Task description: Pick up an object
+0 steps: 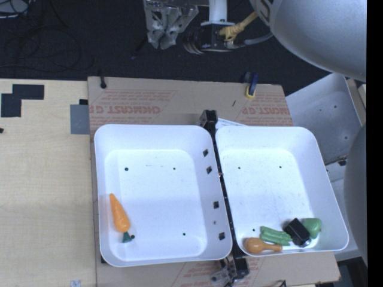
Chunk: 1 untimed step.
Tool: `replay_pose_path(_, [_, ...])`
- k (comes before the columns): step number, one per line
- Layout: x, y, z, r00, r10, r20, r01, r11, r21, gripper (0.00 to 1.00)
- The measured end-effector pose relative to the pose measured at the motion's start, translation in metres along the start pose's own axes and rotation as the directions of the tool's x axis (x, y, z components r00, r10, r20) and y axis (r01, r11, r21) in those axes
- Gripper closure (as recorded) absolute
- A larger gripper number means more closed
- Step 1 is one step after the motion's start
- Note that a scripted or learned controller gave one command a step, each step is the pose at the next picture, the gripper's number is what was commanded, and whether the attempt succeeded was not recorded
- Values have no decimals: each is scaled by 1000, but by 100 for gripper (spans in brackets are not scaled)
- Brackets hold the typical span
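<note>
From above, the gripper hangs high over the far edge of the counter, well beyond the left bin; whether its jaws are apart or together cannot be told. Inside the left bin, near its front-left corner, lies a toy carrot, long axis running roughly front to back, green leafy end toward the front wall, orange tip pointing away. In the right bin, at its front-right corner, a green pod, a black block, a green piece and an orange-tan pear-like toy cluster together.

Two white bins (side by side), one carrot, four other items.
</note>
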State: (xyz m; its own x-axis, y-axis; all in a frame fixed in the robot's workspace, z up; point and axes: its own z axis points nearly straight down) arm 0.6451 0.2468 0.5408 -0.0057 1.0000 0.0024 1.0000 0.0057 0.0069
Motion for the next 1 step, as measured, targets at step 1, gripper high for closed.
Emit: replay_pose_path(1, [-90, -3, 112, 1000, 14, 10, -14, 1000, 22, 100])
